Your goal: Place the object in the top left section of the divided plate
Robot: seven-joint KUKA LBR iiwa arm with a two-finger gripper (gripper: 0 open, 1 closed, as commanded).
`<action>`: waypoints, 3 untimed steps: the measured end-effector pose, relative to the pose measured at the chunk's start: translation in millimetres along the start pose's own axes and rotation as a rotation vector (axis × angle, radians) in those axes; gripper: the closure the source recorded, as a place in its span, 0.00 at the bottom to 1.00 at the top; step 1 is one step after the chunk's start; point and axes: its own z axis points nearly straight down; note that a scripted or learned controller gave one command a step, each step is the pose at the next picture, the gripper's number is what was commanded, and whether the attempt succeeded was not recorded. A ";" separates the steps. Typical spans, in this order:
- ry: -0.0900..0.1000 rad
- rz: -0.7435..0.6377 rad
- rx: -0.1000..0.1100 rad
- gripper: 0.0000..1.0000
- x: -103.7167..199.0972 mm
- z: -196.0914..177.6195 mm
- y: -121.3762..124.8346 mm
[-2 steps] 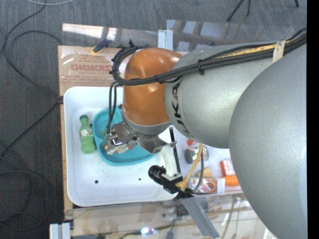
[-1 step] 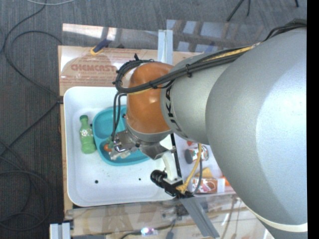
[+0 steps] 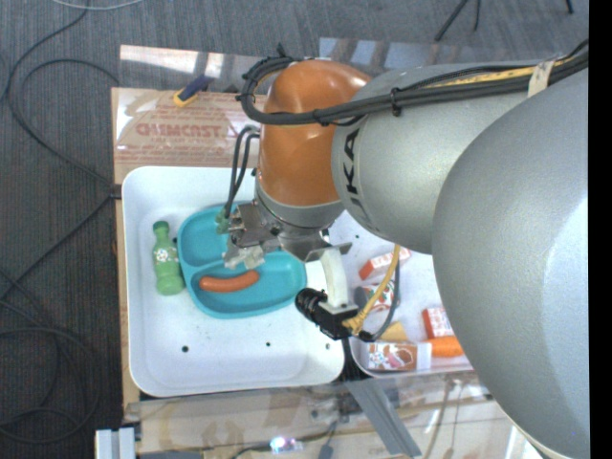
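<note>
While the gripper [image 3: 247, 247] hangs over the middle of the divided plate [image 3: 287, 290], the hot dog [image 3: 229, 281] lies just below it in the plate's lower section, long axis running left-right. I cannot tell its finger state.

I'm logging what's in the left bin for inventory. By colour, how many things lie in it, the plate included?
Green: 1, the bottle
Blue: 1, the divided plate
Orange-red: 1, the sausage lying in the plate's lower section
Total: 3
</note>
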 end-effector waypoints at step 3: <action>0.001 0.112 0.002 1.00 60.9 -39.6 -25.8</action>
